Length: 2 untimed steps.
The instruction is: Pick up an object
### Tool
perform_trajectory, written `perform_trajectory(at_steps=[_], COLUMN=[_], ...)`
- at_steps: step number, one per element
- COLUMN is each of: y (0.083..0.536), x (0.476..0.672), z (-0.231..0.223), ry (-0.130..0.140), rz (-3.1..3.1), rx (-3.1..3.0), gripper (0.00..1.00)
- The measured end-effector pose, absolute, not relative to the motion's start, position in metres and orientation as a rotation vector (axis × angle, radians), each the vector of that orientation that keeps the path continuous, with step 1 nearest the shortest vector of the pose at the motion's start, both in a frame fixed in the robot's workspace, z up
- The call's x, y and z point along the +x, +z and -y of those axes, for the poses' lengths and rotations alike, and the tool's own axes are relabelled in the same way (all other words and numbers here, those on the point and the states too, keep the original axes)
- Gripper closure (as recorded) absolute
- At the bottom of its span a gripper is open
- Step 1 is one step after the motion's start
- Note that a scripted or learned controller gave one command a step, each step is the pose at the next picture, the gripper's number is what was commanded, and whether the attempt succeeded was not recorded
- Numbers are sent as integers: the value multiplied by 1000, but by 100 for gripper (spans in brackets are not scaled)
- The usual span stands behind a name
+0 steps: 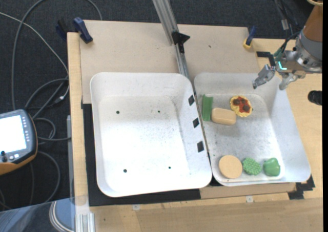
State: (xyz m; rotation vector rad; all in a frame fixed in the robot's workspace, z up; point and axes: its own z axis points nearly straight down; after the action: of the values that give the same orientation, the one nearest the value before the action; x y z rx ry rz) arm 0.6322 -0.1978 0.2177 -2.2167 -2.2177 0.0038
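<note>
Here, jaws [272, 79] spread wide, holding nothing, above right bin [292, 139], no legible writing.

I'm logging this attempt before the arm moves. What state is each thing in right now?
gripper: open, nothing between its fingers, above the right bin's far edge
tan block: lying flat, touching the tart
tart: resting in the right bin
green strip: lying along the left wall
tan disc: flat, near edge
two green pieces: side by side beside the disc
</note>
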Motion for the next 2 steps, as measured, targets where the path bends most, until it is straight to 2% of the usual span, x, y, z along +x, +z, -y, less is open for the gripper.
perform_trajectory(at_steps=[1,2], y=[220,160], x=[633,635], z=[198,205], ry=[3,6], rz=[2221,2217], rx=[-2217,-2217], gripper=[0,0])
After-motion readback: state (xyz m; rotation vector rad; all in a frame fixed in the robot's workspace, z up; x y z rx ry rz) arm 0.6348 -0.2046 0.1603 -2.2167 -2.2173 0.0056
